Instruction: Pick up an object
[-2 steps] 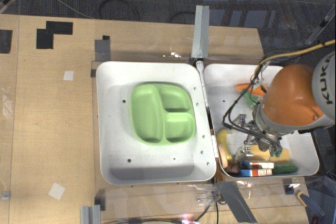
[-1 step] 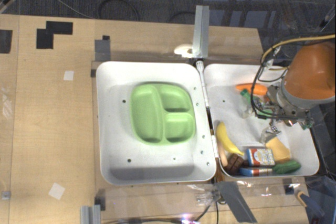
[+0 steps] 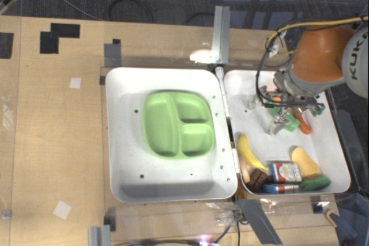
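My gripper (image 3: 281, 123) hangs low over the upper middle of the right bin (image 3: 340, 147), under the orange-banded wrist (image 3: 320, 55). Just to its right lies a small orange piece with a green end (image 3: 302, 124), partly covered by the gripper body. Along the bin's front lie a yellow banana (image 3: 249, 152), a yellow-orange wedge (image 3: 305, 161), a small printed carton (image 3: 286, 171), a green item (image 3: 315, 183), a blue pen-like item (image 3: 282, 188) and a brown piece (image 3: 257, 178). Nothing can be made out between the gripper's tips.
The left bin (image 3: 118, 141) holds a green divided plate (image 3: 177, 124). A metal divider (image 3: 228, 124) separates the two bins. Cables (image 3: 271, 49) loop off the wrist above the right bin's back edge. Bare white floor lies between the gripper and the banana.
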You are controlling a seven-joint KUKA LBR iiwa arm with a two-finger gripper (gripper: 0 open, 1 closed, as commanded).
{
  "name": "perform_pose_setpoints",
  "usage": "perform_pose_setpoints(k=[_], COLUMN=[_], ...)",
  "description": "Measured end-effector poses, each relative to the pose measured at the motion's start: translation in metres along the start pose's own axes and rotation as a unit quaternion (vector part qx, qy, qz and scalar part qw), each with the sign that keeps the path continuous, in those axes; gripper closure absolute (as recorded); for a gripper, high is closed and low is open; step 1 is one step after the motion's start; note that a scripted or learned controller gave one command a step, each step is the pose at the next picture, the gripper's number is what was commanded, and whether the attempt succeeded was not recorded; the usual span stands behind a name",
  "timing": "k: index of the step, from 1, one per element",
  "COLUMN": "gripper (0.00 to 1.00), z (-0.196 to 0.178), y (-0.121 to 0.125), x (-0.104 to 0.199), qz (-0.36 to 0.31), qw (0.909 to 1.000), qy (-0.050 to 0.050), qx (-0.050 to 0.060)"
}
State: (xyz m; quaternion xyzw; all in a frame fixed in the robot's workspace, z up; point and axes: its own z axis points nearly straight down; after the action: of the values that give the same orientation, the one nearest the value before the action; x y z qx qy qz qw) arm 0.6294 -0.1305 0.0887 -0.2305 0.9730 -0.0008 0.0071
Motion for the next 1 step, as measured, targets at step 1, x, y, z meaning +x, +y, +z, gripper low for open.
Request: perform_pose_setpoints(k=[1], gripper=[0.00], z=[-0.0018], y=[0.0264], x=[0.0296], qz=[0.026], qw=[0.9997], qy=[0.000], qx=[0.001])
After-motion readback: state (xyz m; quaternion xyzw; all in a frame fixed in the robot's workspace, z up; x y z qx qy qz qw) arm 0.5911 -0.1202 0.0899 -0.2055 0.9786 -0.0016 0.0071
